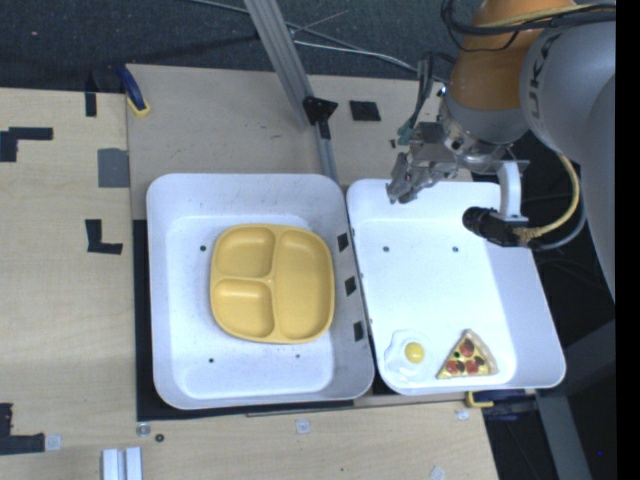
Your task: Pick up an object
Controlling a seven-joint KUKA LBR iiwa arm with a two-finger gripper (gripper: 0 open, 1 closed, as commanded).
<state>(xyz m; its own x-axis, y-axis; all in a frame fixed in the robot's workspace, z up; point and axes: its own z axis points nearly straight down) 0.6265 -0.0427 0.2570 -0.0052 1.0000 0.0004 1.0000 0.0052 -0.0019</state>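
The pincer [405, 190] hangs above the far left corner of the right bin [520, 298], tips pointing down. Nothing is visible between them. Whether the tips stand wide or narrow cannot be told at this slant.

Candidate objects:
- Pizza slice [467, 356] and fried egg [407, 353]: both lie flat at the near edge of the right bin, just beside each other.
- Yellow divided plate [272, 282]: lies in the middle of the left bin [180, 268].

Fault risks:
- Both small pieces are thin and flat. The tips are likely to close above them or skate off the bin floor.
- The egg sits close to the near wall; a descent there may strike the rim.
- A grasp between the two pieces may push both aside.

Relative position: the small pieces lie well apart from the pincer, at the opposite end of the same bin. The plate lies in the adjoining bin, to its left and nearer the camera.
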